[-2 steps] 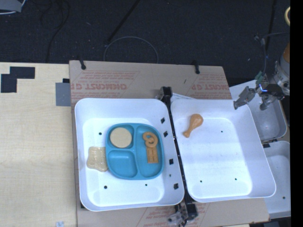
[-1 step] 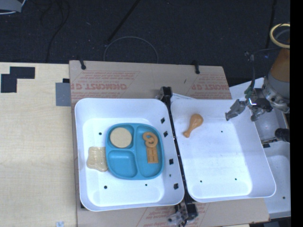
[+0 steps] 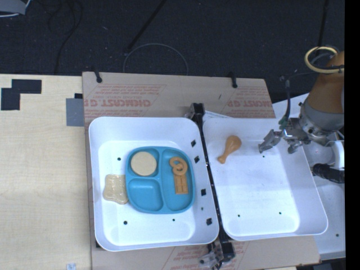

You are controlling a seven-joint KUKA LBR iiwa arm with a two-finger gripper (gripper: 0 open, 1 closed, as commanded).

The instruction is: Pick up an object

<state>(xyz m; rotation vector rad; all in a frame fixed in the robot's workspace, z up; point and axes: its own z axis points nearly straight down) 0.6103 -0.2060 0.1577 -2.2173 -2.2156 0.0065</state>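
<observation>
Hand (image 3: pixel 270 142) hangs empty, its fingers apart; nothing lifted yet, so we must grasp the drumstick (image 3: pixel 229 148) just beside it

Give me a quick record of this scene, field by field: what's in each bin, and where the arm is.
left bin: blue tray, pale waffle-like piece
blue tray: three compartments; round tan disc in one, brown key-shaped toy in another
waffle-like piece: beside the tray's left edge
right bin: tan drumstick toy, near the upper left
arm: at the right bin's upper right edge
pincer: over the right bin, apart from the drumstick
</observation>
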